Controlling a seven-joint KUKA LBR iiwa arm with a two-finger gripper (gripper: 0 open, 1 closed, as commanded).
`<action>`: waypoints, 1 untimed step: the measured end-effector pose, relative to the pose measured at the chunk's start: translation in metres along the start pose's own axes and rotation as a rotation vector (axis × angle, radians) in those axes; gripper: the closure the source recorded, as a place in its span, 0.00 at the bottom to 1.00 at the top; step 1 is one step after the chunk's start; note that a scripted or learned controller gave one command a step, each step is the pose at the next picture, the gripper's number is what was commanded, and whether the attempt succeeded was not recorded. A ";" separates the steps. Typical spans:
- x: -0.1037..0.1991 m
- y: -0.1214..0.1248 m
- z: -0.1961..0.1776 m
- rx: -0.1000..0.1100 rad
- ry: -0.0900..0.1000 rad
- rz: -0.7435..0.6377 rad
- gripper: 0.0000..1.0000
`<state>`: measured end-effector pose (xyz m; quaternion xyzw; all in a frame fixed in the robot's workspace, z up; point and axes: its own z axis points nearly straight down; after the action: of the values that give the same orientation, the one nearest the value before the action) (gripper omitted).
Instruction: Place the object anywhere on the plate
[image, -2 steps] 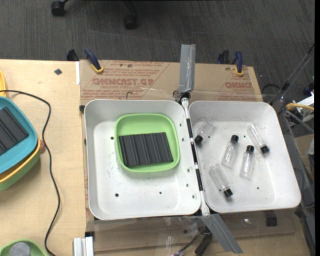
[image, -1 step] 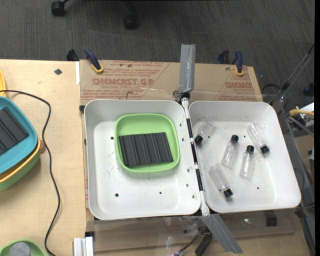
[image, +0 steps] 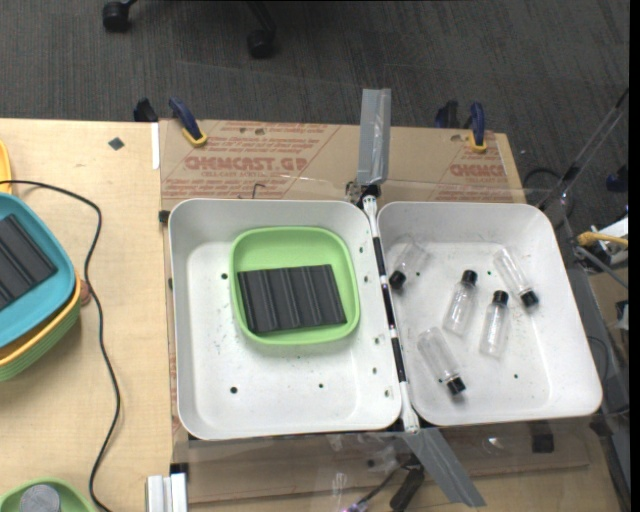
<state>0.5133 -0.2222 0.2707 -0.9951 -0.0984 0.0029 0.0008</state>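
Currently I log: five clear plastic vials with black caps (image: 462, 300) loose in the right white bin (image: 560, 395); square green plate with dark ribbed insert (image: 294, 288) (left bin) unloaded. Placement not begun; gripper state undeterminable.

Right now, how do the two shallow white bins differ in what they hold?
The left white bin holds one square green plate with a dark ribbed mat on it; the right white bin holds five small clear vials with black caps, scattered. The left bin's load sits squarely near its middle; the right bin's vials lie tipped at varied angles. Both bins are shallow, white, and rounded at the corners.
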 end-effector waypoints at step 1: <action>-0.016 -0.003 -0.006 0.000 0.000 0.000 0.00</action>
<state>0.4971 -0.2225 0.2766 -0.9951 -0.0986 0.0026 0.0011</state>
